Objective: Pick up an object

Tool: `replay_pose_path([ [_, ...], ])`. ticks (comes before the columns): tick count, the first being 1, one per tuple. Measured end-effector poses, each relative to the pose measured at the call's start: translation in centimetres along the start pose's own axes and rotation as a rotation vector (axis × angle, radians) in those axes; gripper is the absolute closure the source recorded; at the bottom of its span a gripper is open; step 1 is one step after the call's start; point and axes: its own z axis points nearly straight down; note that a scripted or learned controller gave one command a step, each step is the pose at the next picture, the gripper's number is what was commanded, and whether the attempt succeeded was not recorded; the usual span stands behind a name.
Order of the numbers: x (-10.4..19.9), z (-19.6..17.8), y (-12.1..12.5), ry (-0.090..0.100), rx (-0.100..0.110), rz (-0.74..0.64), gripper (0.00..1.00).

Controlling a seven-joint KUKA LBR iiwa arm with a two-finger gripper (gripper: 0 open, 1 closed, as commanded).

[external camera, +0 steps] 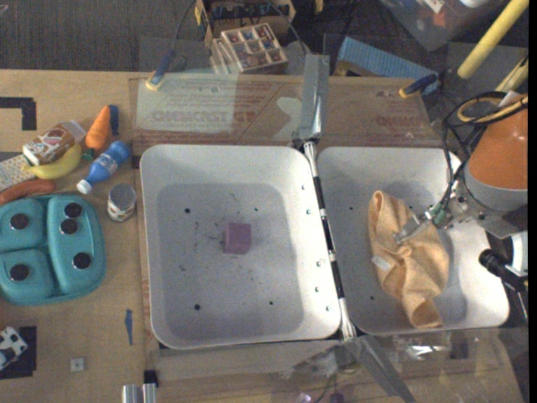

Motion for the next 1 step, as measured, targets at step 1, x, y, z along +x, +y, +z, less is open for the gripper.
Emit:
replay_pose_path([
  [1, -1.92, 0.05, 4.27, -0.003, -0.001, -0.032, 0.0],
])
